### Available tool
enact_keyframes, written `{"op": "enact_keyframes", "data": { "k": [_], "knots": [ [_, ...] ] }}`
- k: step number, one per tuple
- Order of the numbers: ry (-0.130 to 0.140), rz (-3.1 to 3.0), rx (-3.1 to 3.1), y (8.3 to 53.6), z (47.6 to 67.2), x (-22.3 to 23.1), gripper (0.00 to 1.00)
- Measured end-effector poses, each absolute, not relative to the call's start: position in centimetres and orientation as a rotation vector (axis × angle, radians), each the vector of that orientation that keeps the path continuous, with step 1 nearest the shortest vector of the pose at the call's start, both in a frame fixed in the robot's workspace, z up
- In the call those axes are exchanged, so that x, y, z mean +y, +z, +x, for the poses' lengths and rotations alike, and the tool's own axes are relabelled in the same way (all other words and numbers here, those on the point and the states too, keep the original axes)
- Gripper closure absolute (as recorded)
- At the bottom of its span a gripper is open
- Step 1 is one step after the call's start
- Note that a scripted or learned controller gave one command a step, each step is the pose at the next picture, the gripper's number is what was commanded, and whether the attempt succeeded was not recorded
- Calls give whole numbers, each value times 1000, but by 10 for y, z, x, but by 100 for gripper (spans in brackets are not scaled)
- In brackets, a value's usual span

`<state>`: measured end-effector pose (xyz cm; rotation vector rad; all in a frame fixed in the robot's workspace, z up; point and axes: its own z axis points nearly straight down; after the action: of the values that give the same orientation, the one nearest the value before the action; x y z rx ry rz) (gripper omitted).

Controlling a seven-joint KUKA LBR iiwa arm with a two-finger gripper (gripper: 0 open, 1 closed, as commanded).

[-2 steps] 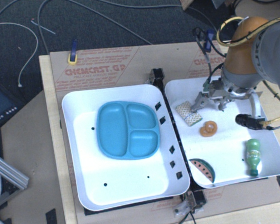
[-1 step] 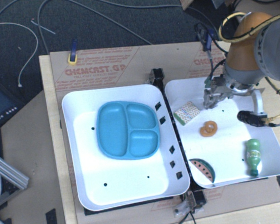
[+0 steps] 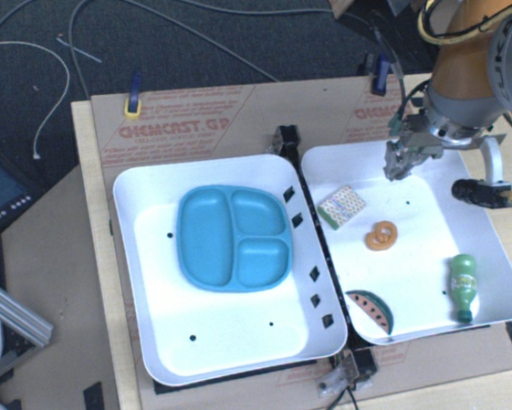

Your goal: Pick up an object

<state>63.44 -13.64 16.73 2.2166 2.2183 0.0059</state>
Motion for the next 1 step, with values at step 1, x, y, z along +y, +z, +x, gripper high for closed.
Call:
{"op": "enact_keyframes", "data": {
  "k": [1],
  "knots": [
    [6, 2216, 2218, 217, 636, -136, 100]
  ]
}}
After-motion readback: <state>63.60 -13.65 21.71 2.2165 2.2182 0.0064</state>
